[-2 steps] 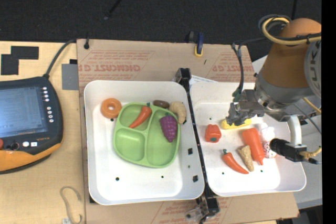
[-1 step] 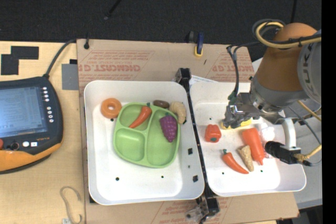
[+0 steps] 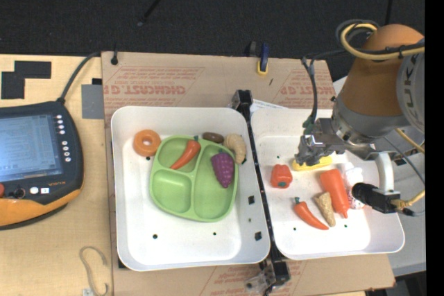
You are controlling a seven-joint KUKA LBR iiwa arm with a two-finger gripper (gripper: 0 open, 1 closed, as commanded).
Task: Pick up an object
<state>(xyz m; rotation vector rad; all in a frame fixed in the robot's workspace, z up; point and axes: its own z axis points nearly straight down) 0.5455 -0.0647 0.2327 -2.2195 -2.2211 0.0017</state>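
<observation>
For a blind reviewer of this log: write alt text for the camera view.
The gripper hangs low over a yellow object in the right bin, near a red pepper, a carrot and a chili. The left bin holds a green divided plate with purple grapes, beside an orange ring.

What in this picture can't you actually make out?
- Gripper: its fingertips blend into the flat yellow toy below, so a grip cannot be judged.
- Yellow toy: partly covered by the gripper; its shape is unclear.
- Dark brown item by the green divided plate: too small to identify.
- Handheld screen: cut off at the left edge.
</observation>
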